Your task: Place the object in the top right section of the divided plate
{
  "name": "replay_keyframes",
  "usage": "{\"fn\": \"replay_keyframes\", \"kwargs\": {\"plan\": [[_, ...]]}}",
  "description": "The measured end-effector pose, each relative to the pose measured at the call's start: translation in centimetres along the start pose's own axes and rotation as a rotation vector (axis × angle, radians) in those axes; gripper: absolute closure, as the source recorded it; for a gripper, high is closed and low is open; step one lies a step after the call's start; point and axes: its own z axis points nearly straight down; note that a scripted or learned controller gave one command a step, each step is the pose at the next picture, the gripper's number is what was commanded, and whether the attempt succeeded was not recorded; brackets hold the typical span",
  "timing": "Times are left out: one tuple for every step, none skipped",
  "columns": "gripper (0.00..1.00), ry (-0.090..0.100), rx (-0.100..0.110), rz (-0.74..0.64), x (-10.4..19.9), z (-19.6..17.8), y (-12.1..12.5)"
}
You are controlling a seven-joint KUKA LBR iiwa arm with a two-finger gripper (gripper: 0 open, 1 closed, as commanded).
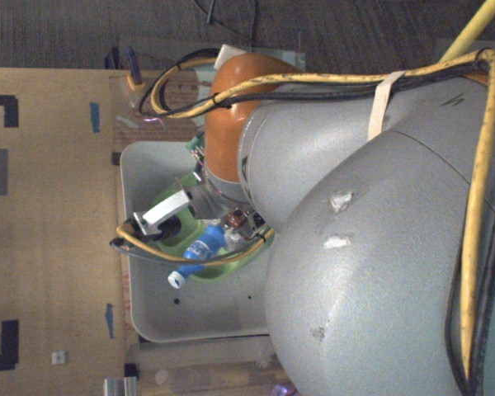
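We see the grey arm (pixel 379 246) first. It takes up most of the right side, and its orange band (pixel 231 122) sits over the far part of the bin.

The bench (pixel 49 221) is brown board w/ black marks (pixel 4 110) and bits of blue tape (pixel 95 118) near the bin's left edge.

The white bin (pixel 153 308) shows its left edge, its near edge and the rounded near-left corner. The rest is under the arm.

The green divided plate (pixel 221 268) lies approx. mid-bin, mostly covered by the wrist. We get one patch of it towards the bin's far-left and a strip of rim on the near side. Its dividers are hidden, so we can't tell one section from another.

The gripper (pixel 235 221) is down over the plate. We can't tell whether it's spread or pressed together.

The blue bottle (pixel 202 248) lies on its side on the plate. Its long axis runs diagonally, from the gripper towards the bin's near-left corner. The top end is right at the gripper, but we can't tell if it's pinched. Which section it's in, we can't say either.

Its white cap (pixel 176 280) points to that near-left corner and pokes just past the plate rim, over bare bin floor.
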Motion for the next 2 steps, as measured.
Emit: {"fn": "replay_keyframes", "kwargs": {"plan": [[1.00,0.001,-0.001,0.140,-1.6,-0.8,4.6],[1.00,-0.001,0.000,0.110,-3.8,-0.6,-0.9]]}}
